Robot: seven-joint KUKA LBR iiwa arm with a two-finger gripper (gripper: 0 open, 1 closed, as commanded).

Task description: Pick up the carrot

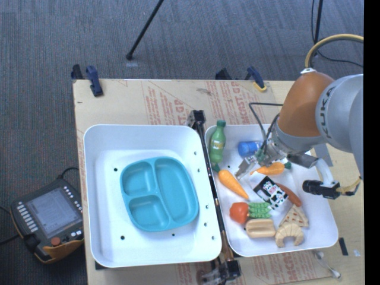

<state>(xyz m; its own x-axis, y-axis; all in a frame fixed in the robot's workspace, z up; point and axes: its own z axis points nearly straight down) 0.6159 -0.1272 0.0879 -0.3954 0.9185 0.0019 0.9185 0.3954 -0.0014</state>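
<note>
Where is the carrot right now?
The carrot lies in the right bin, near its left wall, slanting below the green bottle and above the tomato. The pincer is just to its upper right.

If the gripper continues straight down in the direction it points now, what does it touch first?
Probably the carrot: the gripper points down-left at it in the right bin. Height is hard to judge, so it could reach the bin floor beside it.

light: even, bright | shadows: soft, faint | glare: mild on white bins [95, 159] | focus: slightly soft
</note>
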